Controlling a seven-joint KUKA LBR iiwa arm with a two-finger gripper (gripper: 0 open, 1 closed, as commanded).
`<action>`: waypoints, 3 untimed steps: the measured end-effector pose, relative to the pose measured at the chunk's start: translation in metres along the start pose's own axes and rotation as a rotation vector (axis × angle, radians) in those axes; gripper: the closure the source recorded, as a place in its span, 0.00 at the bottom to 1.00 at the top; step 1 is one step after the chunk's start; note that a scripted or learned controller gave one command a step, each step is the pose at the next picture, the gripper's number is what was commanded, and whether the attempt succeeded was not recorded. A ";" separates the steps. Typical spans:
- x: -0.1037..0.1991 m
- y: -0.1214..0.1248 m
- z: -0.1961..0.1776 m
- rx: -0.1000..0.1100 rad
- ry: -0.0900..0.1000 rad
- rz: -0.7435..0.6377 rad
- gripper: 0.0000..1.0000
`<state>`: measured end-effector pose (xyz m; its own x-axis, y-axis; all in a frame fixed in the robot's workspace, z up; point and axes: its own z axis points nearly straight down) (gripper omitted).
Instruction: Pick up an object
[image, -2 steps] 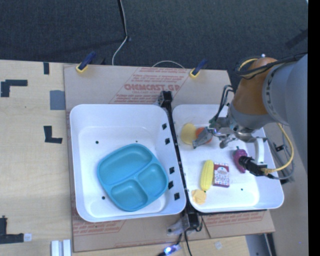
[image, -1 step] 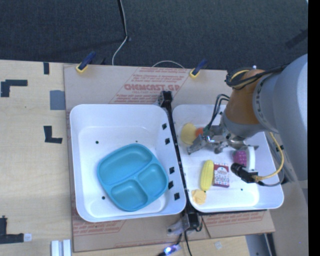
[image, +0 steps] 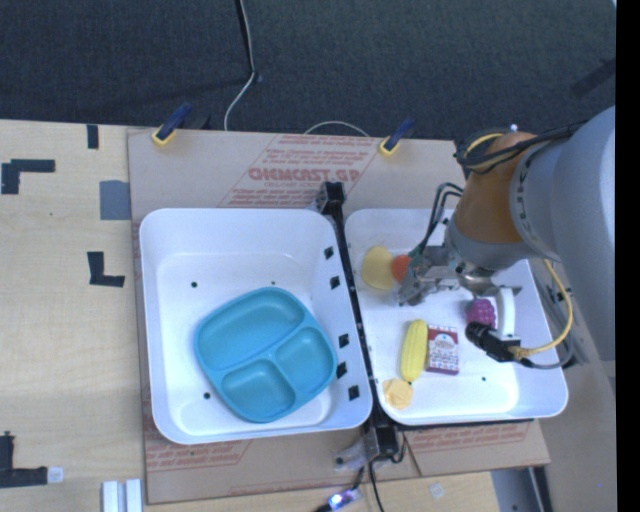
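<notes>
Corn cob lies just below the gripper.

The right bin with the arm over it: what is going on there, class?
A grey robot arm reaches in from the right, its gripper low over the right bin, beside a yellow ball. Nothing shows between its fingers. A corn cob, a small red box and a purple item lie in the same bin. A blue divided tray sits in the left bin.

Divided plate in left bin
</notes>
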<state>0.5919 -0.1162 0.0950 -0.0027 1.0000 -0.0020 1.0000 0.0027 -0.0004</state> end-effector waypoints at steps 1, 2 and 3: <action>0.004 0.004 -0.062 -0.005 0.001 0.001 1.00; 0.000 0.001 -0.125 -0.005 0.001 0.001 1.00; 0.001 0.001 -0.137 -0.001 0.002 0.001 1.00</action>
<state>0.5931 -0.1154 0.2321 -0.0013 1.0000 0.0000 1.0000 0.0013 0.0004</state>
